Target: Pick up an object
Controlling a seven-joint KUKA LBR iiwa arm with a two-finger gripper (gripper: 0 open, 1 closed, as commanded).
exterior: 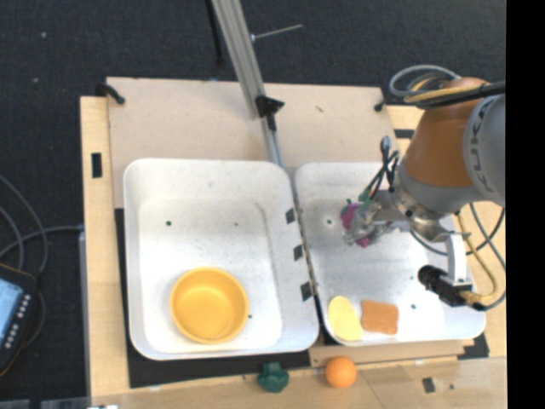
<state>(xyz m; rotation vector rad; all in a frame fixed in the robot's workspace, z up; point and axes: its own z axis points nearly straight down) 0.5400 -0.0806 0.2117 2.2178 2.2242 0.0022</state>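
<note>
White bin [341, 186], purple object [351, 215] at hand [361, 228]

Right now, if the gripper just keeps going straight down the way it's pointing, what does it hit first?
Probably the small magenta object right at the gripper, then the right bin floor beneath. Depth is hard to judge from above.

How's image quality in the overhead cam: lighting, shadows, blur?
Camera view: light is even and diffuse, with soft shadows and no harsh glare on the white bins; the yellow bowl and orange block read cleanly; the frame is slightly soft overall, and detail around the gripper is small and muddled, so the purple thing by it is hard to identify.
</note>
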